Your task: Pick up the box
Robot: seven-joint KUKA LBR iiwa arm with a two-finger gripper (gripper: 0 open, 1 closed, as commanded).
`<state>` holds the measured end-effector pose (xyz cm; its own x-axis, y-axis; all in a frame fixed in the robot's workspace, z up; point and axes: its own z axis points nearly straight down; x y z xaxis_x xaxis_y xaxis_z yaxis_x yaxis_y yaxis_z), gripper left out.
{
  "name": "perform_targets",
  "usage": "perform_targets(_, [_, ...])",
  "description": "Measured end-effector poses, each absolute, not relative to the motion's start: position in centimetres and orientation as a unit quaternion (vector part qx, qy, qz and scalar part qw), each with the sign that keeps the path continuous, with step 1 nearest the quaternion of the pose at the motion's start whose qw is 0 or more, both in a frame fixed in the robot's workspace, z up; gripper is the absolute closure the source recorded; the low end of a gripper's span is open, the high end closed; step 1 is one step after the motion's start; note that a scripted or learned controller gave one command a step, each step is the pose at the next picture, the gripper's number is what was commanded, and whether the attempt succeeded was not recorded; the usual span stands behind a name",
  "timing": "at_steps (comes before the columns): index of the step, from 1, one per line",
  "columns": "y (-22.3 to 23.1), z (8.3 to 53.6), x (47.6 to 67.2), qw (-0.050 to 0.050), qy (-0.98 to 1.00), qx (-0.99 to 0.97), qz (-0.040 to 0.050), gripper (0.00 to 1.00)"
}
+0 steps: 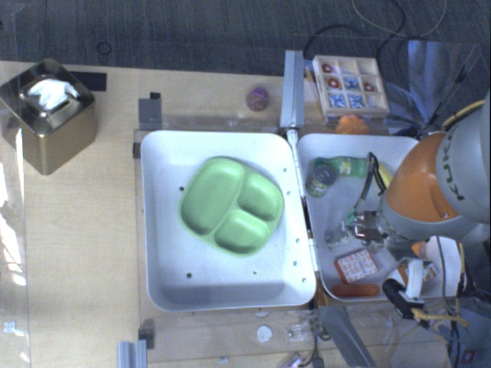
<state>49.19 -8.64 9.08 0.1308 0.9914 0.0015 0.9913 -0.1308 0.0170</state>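
Bins, two, white and shallow, stood side by side on the bench.

Left bin (157, 205): held one green tray (232, 204) with three hollows, lying flat near the middle; nothing lay in the hollows.

Right bin (326, 286): held a green bottle (336, 172) on its side near the far wall, and the box (357, 266), small and patterned in red and white, lying flat near the front wall. A dark red item showed at the box's near edge; what it was could not be told.

Arm (433, 182): reached in from the right and low over the right bin, probably so as to bring the gripper down on the box. Gripper (359, 227): sat just beyond the box, close above the bin floor. Whether its jaws were open or closed could not be told, and the box lay outside them, not held.

Bench, outside the bins: tissue box (50, 113) at far left; game board (351, 85) beyond the right bin.
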Motion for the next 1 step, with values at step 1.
perform_targets(1, [-9.57,12.55,48.88,0.002,0.698,0.716,0.0022,0.0])
